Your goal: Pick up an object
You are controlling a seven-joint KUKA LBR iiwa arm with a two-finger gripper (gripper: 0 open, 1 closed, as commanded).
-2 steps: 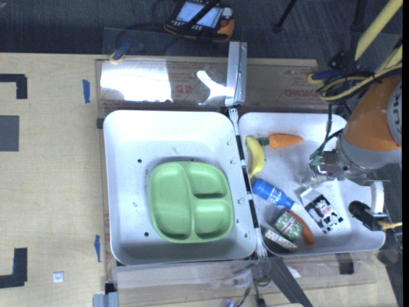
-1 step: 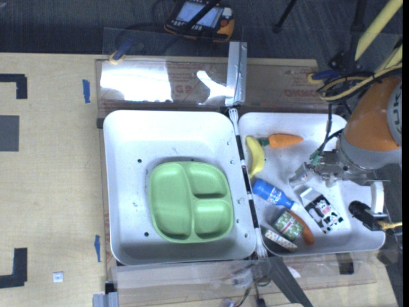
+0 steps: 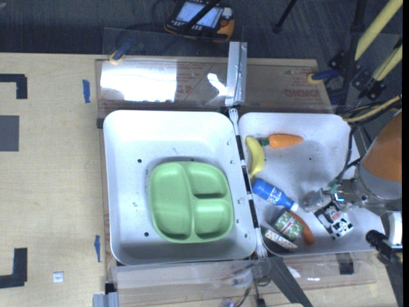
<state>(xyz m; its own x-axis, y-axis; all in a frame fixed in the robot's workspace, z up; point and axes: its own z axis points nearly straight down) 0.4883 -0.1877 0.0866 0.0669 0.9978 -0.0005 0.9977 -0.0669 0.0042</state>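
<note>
Gripper (image 3: 333, 217) hovers low over the right bin (image 3: 332, 128), objects lying to its left.

Camera view: whether the tool is spread or pressed together cannot be told; nothing is visibly pinched. Just beside it, toward the bin's front-left corner, sits a can (image 3: 287, 226); a blue bottle (image 3: 273, 194) runs diagonally up-left from there, with a banana (image 3: 255, 155) and carrot (image 3: 284, 141) farther back. A green tray (image 3: 190, 200) rests in the left bin (image 3: 128, 133), well apart. Judged nearest: can and bottle.
</note>
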